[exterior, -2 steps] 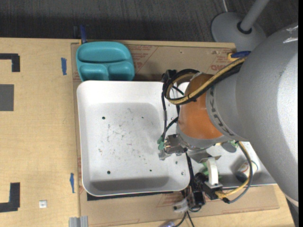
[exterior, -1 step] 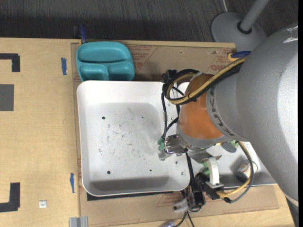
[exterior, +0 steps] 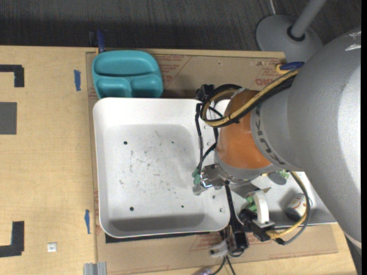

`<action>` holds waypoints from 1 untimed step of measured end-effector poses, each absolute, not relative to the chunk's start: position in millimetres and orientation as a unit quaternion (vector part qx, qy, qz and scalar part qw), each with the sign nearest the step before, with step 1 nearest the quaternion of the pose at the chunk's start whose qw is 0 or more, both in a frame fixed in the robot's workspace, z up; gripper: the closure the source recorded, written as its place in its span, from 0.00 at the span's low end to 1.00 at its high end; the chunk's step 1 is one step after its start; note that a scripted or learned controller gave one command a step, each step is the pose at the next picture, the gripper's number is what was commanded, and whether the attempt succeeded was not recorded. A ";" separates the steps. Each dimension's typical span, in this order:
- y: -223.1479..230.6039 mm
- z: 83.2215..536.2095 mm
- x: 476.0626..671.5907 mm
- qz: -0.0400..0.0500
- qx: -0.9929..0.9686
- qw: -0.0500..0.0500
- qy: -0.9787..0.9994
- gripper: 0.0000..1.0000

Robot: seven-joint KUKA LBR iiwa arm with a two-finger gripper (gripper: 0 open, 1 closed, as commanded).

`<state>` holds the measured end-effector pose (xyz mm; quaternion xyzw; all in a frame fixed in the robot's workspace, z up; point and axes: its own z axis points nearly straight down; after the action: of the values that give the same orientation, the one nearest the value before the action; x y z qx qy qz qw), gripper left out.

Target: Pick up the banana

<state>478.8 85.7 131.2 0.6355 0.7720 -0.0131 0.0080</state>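
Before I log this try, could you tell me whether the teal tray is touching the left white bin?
Cannot tell. In the camera view the teal tray sits right behind the left white bin, its near edge meeting the bin's far rim without a visible gap, though the slant may hide one.

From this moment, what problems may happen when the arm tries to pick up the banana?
1. The arm covers most of the right bin, so the grasp there cannot be checked from the camera view; a miss could go unnoticed.
2. Loose cables hang beside the wrist, near the rim of the left bin; they might snag as the arm moves.
3. The teal tray sits against the left bin's far edge, so a wide swing could bump it.
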 end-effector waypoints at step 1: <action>85.5 131.3 478.9 -0.013 0.632 0.008 0.775 1.00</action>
<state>478.9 85.5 131.3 0.6323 0.7746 -0.0130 0.0079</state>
